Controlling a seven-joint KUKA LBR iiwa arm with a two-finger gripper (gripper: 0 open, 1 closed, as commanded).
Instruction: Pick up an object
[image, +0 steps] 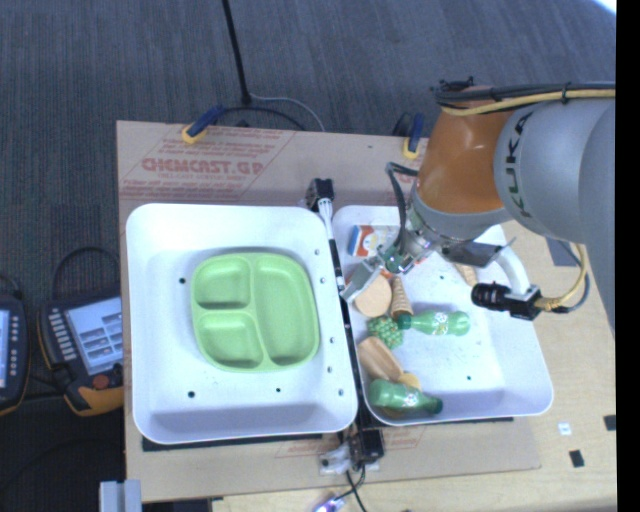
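Note:
The right white bin (500, 385) holds a pile of toy foods. A tan rounded piece (372, 298) lies near the bin's left wall, with a brown cone (400, 298) right beside it. A green bottle (440, 323) lies on its side in the middle. A knobbly green piece (385, 332), a tan wedge (378, 358) and a dark green item (405, 399) lie toward the front left corner. My gripper (385, 265) hangs low over the bin's back left area, just above the tan rounded piece and the cone. Nothing visibly hangs from it.
The left white bin (160, 400) holds a green divided plate (255, 310). A small printed card (362, 240) lies at the back of the right bin. The arm's orange band (460, 165) looms over the right bin's back. A black cable plug (500, 297) juts over the bin's right side.

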